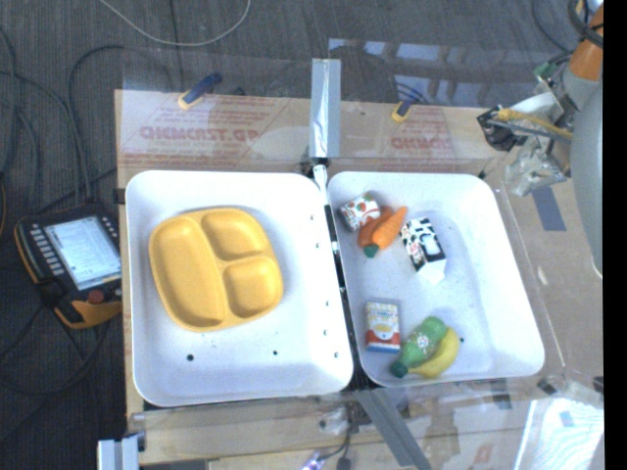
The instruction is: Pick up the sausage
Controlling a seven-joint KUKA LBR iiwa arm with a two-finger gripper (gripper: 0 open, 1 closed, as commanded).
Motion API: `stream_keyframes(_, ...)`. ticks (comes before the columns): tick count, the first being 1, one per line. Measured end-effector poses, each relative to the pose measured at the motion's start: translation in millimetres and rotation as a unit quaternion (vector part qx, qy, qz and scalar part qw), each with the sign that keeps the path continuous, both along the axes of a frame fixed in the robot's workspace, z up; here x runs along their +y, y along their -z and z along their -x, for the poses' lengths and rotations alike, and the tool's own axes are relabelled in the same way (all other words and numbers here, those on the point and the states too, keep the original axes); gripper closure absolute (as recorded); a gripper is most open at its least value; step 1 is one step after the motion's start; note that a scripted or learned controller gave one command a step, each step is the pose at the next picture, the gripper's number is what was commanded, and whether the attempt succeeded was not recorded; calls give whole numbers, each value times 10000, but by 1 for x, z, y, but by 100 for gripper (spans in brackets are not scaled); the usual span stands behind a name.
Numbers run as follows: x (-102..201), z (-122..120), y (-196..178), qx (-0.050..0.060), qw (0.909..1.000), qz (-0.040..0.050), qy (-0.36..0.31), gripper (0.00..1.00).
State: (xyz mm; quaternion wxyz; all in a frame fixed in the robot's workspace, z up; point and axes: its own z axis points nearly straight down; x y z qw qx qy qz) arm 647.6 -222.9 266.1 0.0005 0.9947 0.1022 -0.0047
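The right bin (490,262) holds several small items. An orange elongated piece with a green end (383,230), shaped like a carrot, lies near the bin's far left corner. It touches a small red and white can (359,210). I cannot pick out a sausage with certainty among the items. My gripper (532,167) hangs outside the right bin, past its far right corner and well away from every item, with nothing seen in it.
A cow-patterned carton (423,245) lies mid-bin. A red and white box (382,325), a green bottle (419,345) and a banana (441,356) sit near the front. A yellow divided plate (216,266) lies in the left bin (157,360).
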Motion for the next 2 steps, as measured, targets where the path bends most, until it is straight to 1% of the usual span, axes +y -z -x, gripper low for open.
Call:
stream_keyframes(1,0,-14,3,0,10000,0,2,100)
stream_keyframes(2,0,-11,0,8,9998,-6,-204,100)
